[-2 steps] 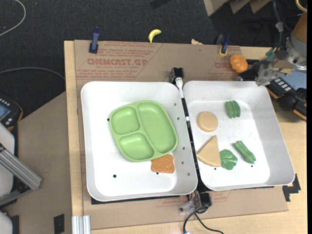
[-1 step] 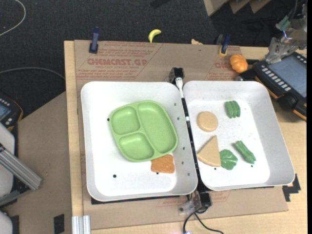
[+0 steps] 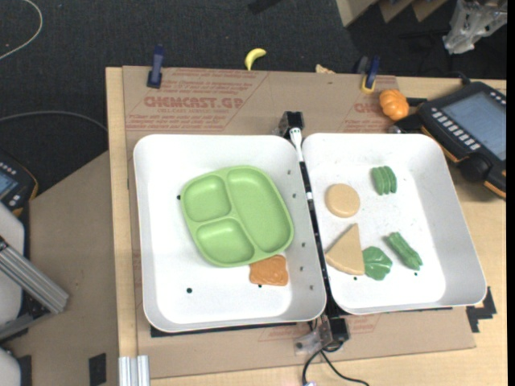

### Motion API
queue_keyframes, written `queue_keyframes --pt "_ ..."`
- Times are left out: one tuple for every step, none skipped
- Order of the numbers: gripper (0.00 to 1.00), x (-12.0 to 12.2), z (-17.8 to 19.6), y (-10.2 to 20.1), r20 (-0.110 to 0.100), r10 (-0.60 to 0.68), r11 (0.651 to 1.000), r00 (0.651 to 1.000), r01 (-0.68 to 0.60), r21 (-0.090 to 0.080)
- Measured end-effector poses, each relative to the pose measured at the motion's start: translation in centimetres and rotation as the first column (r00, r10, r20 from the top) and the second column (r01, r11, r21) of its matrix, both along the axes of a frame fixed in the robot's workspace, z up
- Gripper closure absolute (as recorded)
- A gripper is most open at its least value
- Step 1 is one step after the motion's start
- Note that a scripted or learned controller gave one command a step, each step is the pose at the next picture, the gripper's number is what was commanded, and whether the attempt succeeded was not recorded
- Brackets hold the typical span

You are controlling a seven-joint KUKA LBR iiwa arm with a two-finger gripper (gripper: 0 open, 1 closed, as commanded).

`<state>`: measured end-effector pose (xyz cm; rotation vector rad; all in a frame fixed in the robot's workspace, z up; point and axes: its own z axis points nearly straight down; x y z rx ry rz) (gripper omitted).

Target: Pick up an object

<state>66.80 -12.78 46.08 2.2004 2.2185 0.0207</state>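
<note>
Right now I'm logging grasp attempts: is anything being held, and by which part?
Nothing is seen held: the food pieces lie loose in the bins, like the tan wedge.

Two smooth white plastic bins, the left bin [image 3: 161, 215] and the right bin [image 3: 438, 215], sit on a matt brown board [image 3: 201, 99] printed with faded red lettering. A green divided plate [image 3: 236, 215] looks like smooth moulded plastic with a soft sheen. The tan round piece [image 3: 343, 200] and tan wedge [image 3: 348, 252] appear matt, the green toy vegetables [image 3: 385, 180] ribbed plastic. The floor [image 3: 121, 22] is dark, rough carpet.
</note>
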Motion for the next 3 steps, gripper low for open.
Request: queue_keyframes --pt "1.00 -6.2 -10.6 5.5 -0.034 -0.003 1.000 0.999 0.004 0.007" --pt "1.00 -12.3 -14.4 12.5 -0.031 -0.001 1.000 1.000 0.001 0.006" --pt "1.00 -16.7 -8.5 20.6 -0.015 0.002 1.000 1.000 -0.002 0.007"
